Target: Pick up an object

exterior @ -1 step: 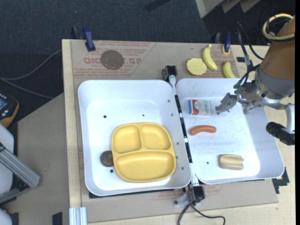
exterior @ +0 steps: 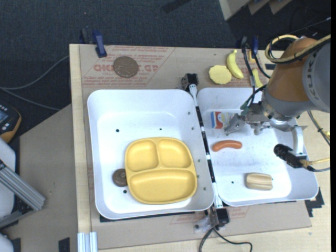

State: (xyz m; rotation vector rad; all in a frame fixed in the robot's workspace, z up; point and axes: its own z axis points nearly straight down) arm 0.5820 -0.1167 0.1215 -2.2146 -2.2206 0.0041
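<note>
Orange sausage (exterior: 227, 145) lying in right bin (exterior: 299, 190), just below claw (exterior: 236, 124); claw state unclear, hovering above bin.

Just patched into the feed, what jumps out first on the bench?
The big yellow divided plate fills much of the left bin, with a brown disc tucked at its left edge. In the right bin the hand hangs just above an orange hot dog, near a tan bread piece.
</note>
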